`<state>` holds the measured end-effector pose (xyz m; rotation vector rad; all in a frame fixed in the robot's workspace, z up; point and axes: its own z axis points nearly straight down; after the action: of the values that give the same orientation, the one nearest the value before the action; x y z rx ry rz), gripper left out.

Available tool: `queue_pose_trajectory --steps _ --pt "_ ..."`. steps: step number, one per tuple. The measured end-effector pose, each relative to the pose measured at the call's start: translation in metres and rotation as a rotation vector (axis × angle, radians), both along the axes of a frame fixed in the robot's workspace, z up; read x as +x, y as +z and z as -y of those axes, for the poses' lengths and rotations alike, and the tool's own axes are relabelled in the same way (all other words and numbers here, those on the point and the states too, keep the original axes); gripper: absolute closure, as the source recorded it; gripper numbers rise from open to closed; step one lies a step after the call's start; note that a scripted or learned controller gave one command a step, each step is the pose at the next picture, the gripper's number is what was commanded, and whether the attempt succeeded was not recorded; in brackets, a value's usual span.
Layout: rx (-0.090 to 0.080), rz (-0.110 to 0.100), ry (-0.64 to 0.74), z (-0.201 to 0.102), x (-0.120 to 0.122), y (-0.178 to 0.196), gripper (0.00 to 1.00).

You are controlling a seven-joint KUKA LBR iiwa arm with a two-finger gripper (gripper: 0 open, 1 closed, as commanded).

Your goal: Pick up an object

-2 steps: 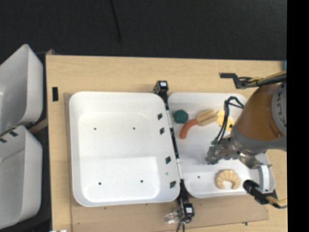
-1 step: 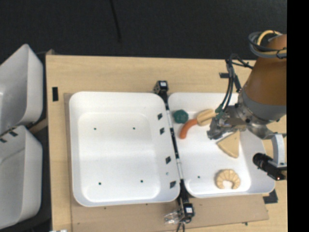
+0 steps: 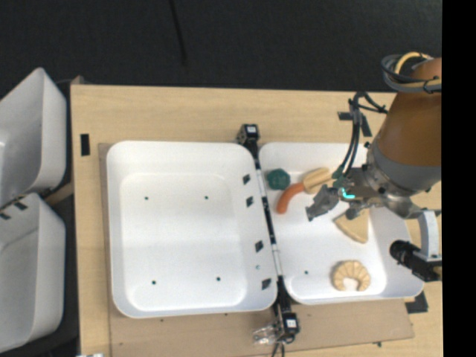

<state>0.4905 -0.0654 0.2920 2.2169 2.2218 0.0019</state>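
The hand (image 3: 326, 203), finger state impossible to tell, hangs low inside the right bin (image 3: 297, 281), between the sausage (image 3: 288, 196) and wedge (image 3: 354, 227), presumably to grasp one.

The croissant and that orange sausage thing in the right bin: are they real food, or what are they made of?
Probably toy food, not real. The croissant looks like moulded plastic or foam: even tan colour, smooth rounded ridges, no flakes or crumbs. The orange sausage looks like plastic or rubber: one flat, saturated colour with a smooth, matte skin. The picture is too coarse to tell hard from soft.
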Motion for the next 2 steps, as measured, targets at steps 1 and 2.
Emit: queue_pose_trajectory --steps 1,2 --pt "-0.001 0.002 0.004 0.0007 0.0011 0.0105 1.00" --pt "-0.001 0.002 0.004 0.0009 0.0010 0.0106 0.00"
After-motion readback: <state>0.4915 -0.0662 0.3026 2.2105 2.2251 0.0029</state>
